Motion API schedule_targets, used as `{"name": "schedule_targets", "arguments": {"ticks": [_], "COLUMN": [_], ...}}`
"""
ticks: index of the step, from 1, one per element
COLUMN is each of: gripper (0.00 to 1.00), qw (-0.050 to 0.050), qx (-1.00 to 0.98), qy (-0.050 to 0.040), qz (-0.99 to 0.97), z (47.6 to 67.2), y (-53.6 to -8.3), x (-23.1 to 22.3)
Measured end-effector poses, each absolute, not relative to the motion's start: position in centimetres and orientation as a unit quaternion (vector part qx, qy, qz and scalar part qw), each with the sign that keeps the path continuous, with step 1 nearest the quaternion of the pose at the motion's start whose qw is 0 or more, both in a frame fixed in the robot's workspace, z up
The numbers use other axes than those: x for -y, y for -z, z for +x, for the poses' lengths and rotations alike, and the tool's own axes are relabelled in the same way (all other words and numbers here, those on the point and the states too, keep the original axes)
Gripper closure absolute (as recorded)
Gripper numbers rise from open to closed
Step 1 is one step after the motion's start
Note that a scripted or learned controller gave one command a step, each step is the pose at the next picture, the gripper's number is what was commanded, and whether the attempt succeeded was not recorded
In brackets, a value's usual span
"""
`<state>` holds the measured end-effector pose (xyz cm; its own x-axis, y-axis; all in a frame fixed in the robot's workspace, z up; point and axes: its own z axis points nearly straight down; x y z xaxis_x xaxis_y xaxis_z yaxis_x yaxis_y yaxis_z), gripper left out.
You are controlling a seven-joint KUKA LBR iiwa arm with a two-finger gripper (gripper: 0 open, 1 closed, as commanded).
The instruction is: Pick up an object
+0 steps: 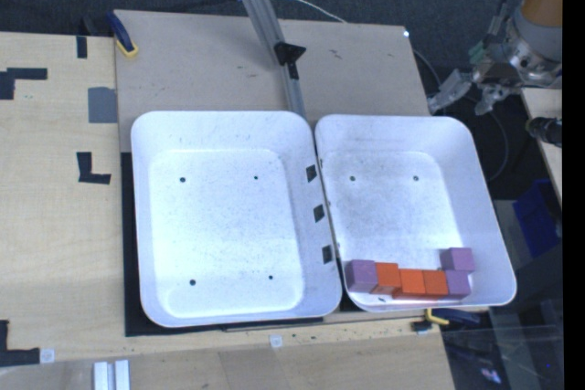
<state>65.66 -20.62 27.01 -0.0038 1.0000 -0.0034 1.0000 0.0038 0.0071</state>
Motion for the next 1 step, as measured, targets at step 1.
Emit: {"name": "schedule_targets", "arguments": {"ticks": [1], "gripper": [0.0], "qw": [0.001], "qx": [-0.708], "qy": [0.0007], "qz": [0.706], "z": [65.42], "y": [-26.72], "x": [20.59]}}
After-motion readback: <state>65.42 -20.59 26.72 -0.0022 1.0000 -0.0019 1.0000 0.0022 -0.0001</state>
